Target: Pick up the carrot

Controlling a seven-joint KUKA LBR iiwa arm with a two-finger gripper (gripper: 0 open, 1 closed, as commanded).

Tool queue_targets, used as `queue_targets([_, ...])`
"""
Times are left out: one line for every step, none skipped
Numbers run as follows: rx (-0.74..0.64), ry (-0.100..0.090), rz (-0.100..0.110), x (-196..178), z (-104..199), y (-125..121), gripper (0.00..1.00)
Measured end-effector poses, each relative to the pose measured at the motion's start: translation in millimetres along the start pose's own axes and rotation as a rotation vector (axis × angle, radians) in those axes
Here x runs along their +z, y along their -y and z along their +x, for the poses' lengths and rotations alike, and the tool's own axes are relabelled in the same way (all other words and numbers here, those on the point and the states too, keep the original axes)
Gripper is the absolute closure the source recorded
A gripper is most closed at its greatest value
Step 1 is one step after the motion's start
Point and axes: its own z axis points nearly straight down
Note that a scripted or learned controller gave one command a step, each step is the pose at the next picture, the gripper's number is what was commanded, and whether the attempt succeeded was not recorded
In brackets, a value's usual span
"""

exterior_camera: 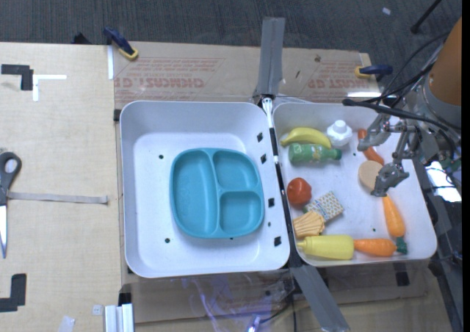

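Note:
Two orange carrots lie in the right bin (424, 206). One carrot (393, 217) lies nearly along the bin's right wall. The other carrot (374, 247), with a green top, lies flat along the front wall. My gripper (382, 156) hangs over the bin's right half, above and slightly left of the first carrot. It is open, one finger (374, 133) toward the back and one finger (388, 175) toward the front. A small orange piece (374, 155) and a beige round piece (369, 175) lie under it. Nothing is held.
The right bin also holds a banana (305, 135), green bottle (312, 153), white knob (338, 131), tomato (298, 190), cracker (328, 206), ridged yellow piece (308, 224) and yellow bottle (327, 247). A teal divided plate (218, 192) lies in the left bin (139, 176).

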Motion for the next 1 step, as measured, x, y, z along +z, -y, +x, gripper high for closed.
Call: queue_targets([-0.085,0.0,0.0,100.6,-12.7,59.4,0.0])
